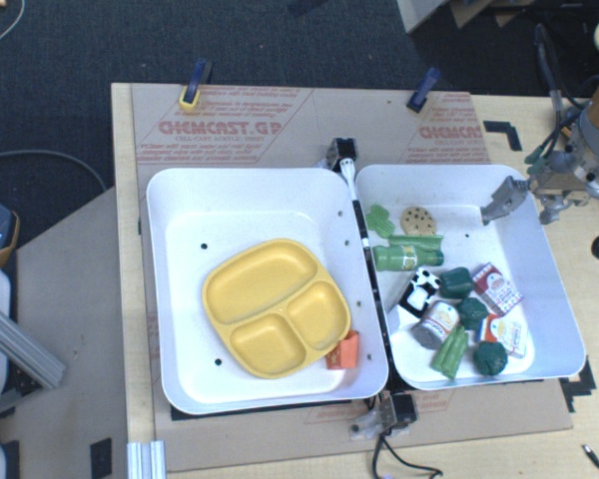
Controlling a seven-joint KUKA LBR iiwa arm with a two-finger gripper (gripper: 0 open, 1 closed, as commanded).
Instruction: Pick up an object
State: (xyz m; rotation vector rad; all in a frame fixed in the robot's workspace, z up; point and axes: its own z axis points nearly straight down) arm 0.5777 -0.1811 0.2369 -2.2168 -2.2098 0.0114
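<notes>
White right bin holds toy pile; my gripper hangs over far rim, grip state unclear, nothing picked yet.

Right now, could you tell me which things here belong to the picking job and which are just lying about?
Belongs to the job:
- gripper, over the right bin
- cookie
- green bottle
- black-and-white toy
- small can
- orange block

Just lying about:
- yellow divided plate in the left bin
- clamps on the board's far edge
</notes>
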